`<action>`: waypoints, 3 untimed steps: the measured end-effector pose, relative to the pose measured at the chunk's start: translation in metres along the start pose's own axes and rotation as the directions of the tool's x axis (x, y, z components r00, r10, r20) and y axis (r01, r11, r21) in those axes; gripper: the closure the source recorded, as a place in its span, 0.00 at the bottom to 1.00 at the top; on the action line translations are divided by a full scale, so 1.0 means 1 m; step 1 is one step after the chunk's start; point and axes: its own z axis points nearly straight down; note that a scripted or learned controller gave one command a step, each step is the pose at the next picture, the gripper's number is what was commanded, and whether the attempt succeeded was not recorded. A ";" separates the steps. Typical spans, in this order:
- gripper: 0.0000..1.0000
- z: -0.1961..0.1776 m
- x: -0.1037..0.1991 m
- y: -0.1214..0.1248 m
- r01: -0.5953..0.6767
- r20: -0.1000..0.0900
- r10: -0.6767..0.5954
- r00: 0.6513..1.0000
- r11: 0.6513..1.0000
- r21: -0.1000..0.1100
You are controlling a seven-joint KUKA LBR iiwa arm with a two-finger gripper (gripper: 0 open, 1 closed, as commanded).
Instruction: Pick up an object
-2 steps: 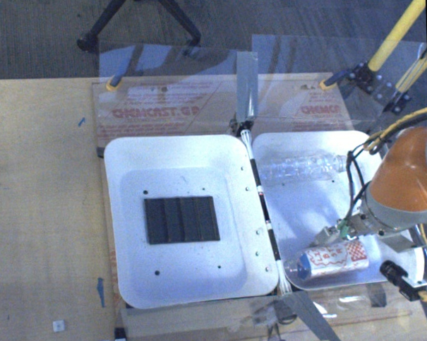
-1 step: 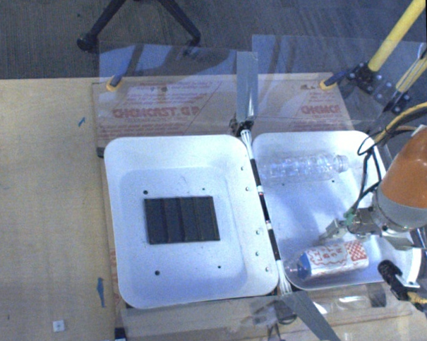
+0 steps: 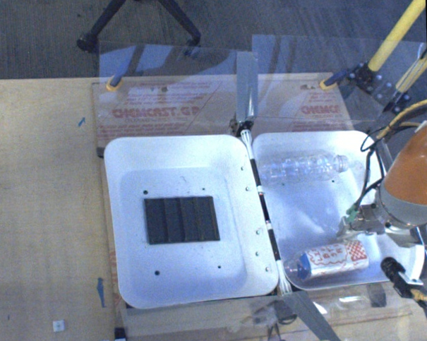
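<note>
Near edge, right bin: red-and-white patterned tube (image 3: pixel 335 258) lies on its side along the front wall of the right bin (image 3: pixel 297 145), cap end toward the divider.
Clear bottle: empty plastic bottle (image 3: pixel 303 169) lies on its side toward the back of the same bin, well apart from the tube.
Left bin: left bin (image 3: pixel 128 163) holds one dark ribbed slab (image 3: pixel 182 219), flat, near its centre.
Claw: claw (image 3: pixel 351 224) sits low at the right bin's right side, just above and right of the tube; spread or pressed together, cannot tell; nothing seen between its tips.
Arm: orange band (image 3: pixel 413 171) directly above, so the approach looks near-vertical.
Surface: wooden surface (image 3: pixel 38 209) carries both bins.
Judgement: tube is the likeliest target, being nearest; the wall behind it may crowd a grasp.
</note>
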 end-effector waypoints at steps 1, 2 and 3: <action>0.00 0.000 0.000 0.000 0.000 0.000 0.000 1.000 1.000 0.000; 0.00 0.009 -0.041 0.007 -0.217 -0.019 0.217 0.976 0.976 0.013; 0.00 -0.008 -0.003 -0.004 -0.120 -0.004 0.120 0.993 0.993 0.017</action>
